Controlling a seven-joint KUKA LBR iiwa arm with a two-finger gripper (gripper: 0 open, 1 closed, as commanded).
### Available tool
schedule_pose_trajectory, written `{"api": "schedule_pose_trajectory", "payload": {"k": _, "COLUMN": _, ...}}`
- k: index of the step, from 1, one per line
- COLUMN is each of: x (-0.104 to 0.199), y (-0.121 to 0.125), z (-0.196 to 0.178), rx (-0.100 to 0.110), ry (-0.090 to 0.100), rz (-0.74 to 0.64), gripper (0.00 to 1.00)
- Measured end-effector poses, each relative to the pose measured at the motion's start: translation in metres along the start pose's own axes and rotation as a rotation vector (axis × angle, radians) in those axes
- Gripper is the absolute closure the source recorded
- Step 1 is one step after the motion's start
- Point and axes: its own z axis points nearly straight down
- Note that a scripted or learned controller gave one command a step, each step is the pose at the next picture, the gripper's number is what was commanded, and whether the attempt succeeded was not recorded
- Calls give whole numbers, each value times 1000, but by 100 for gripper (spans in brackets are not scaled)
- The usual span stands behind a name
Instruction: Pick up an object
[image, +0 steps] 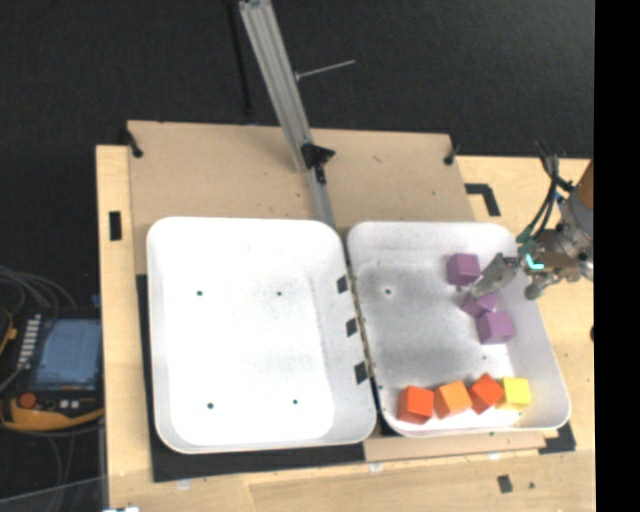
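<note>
The gripper is hovering with fingers spread wide — holding nothing — beside 2 purple blocks in the right bin; next, it needs centring and closing.

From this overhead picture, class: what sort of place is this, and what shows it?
Probably a robotics lab test bench: two white bins on a wooden board, coloured blocks, a gripper reaching in, and a handheld controller.
</note>
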Motion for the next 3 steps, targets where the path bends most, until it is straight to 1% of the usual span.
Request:
{"api": "schedule_pose_trajectory", "payload": {"k": 1, "x": 0, "y": 1, "z": -2, "rx": -4, "ry": -1, "rz": 1, "gripper": 0}}
{"api": "schedule_pose_trajectory", "payload": {"k": 2, "x": -7, "y": 3, "z": 59, "rx": 3, "ry": -2, "rz": 4, "gripper": 0}}
{"api": "schedule_pose_trajectory", "payload": {"k": 3, "x": -5, "y": -5, "z": 119, "rx": 4, "ry": -1, "rz": 4, "gripper": 0}}
